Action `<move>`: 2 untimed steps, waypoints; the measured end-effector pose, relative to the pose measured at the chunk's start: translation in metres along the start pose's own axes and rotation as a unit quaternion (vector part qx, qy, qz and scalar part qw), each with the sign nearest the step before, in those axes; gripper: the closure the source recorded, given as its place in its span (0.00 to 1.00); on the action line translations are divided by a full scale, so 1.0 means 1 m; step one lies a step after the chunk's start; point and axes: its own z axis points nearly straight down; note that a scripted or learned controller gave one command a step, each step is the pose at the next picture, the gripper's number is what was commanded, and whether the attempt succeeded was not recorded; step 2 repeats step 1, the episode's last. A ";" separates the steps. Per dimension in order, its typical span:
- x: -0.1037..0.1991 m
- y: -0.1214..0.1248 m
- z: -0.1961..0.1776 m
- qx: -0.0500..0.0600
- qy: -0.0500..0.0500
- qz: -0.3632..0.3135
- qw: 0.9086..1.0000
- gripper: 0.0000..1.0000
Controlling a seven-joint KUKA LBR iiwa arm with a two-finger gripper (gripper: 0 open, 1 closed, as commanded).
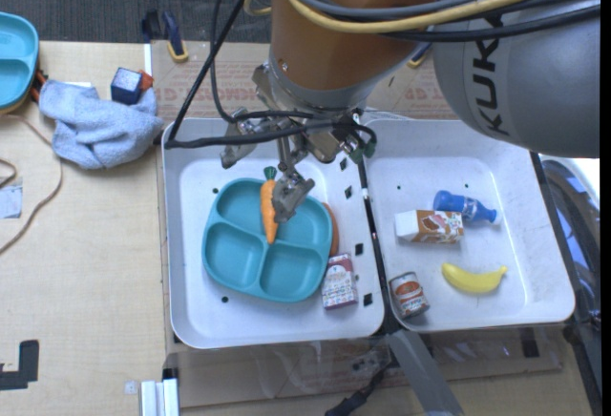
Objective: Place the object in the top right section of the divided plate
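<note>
In the camera view, the divided plate point(250, 257) serves as the reference landmark: it is a teal, three-section plate lying flat in the left bin point(196, 309). The arm point(401, 13), grey with an orange band, descends from above and to the right of the plate, and its gripper point(284, 197) sits directly over the plate's upper right section. The two fingers point(294, 187) are pinched on the carrot point(269, 211), an orange carrot with a small green top; the carrot stands roughly upright along the ridge between the plate's upper sections, with its lower tip at the plate surface near the centre divider. Whether the tip rests on the plate or hangs just above it cannot be determined. A small carton point(338, 282) stands just beside the plate's lower right rim. A brown round edge point(332, 225) protrudes from behind the plate's right rim. To the right of the plate, in the right bin point(516, 309), lie a tin can point(408, 294), a banana point(474, 278), a white and brown box point(430, 225) and a blue bottle point(465, 207). Well to the upper left of the plate, on the bench point(76, 261), a grey cloth point(100, 126) lies crumpled, with a small blue block point(126, 85) at its upper edge.
</note>
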 end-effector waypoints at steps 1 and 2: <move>0.019 0.016 0.095 -0.003 0.005 -0.400 0.916 0.00; 0.019 0.016 0.095 -0.003 0.005 -0.400 0.916 0.00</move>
